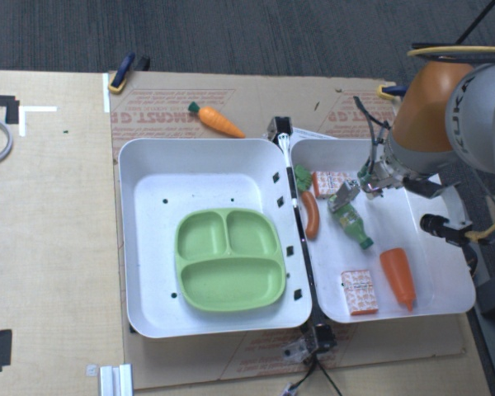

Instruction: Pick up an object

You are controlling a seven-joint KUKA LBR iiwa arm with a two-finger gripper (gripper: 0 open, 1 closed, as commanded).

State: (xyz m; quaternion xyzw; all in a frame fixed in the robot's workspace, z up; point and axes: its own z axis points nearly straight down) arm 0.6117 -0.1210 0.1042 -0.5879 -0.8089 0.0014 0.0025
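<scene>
My gripper [346, 196] hangs low over the back of the right bin [429, 221], at the upper end of a green bottle [356, 229] that lies on the bin floor. Whether it touches the bottle is unclear. Just behind it lies a red and white box [331, 181]. A brown sausage [311, 215] lies along the bin's left wall, with a small green item [302, 176] above it. An orange carrot-shaped piece [398, 277] and a second small box [359, 293] sit toward the front.
The left bin [148, 221] holds a green divided plate [229, 260]. A toy carrot [217, 120] lies on the cardboard behind the bins. A blue clamp [121, 73] sits at the cardboard's back left corner. A black divider [295, 221] joins the bins.
</scene>
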